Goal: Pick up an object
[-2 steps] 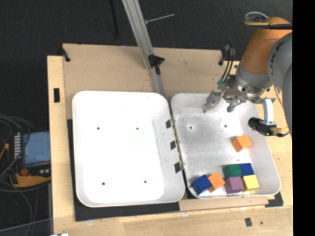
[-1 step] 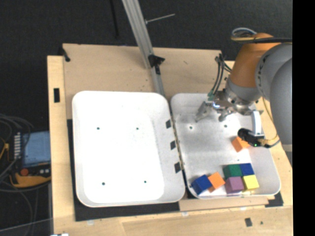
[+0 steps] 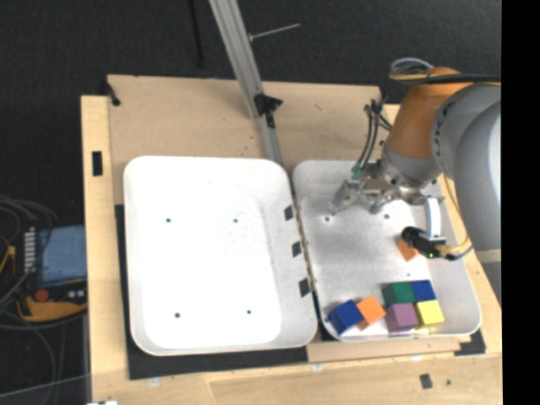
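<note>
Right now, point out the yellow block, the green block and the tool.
yellow block (image 3: 430,312), camera view, its top face.
green block (image 3: 398,294), camera view, its top face.
tool (image 3: 350,194), camera view, between its fingertips.

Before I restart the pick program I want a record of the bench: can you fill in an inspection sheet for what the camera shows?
Surface: wooden bench bearing left bin and right bin side by side.
Job's things: blocks clustered in the right bin's near corner: blue block, orange block, green block, dark blue block, purple block, yellow block; another orange piece lies apart, near the arm.
Clutter: nothing seen.
Grippers: gripper low over the right bin's far end, away from the blocks.
Cables: wires along the wrist; cables left of the bench.
Surroundings: slanted metal pole; handheld pendant at left.
</note>
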Action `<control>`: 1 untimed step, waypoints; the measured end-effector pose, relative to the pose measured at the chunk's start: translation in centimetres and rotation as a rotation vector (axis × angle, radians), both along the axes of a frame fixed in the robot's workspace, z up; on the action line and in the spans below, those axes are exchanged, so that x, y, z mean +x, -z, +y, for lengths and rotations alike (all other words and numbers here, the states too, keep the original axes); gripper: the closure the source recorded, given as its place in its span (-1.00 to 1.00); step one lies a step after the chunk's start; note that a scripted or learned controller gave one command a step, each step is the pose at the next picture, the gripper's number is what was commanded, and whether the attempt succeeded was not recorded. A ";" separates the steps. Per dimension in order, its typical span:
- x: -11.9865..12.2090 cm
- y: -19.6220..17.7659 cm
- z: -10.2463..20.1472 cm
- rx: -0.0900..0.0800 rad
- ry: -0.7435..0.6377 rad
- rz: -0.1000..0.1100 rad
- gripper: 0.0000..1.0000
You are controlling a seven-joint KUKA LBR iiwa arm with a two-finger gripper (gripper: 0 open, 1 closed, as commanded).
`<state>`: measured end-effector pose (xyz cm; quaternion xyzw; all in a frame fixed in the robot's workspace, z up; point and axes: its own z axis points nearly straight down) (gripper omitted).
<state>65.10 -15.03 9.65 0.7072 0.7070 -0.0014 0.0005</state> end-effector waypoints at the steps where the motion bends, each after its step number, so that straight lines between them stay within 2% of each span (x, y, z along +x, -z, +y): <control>1: 0.1 -1.3 -0.1 0.000 0.002 -0.005 1.00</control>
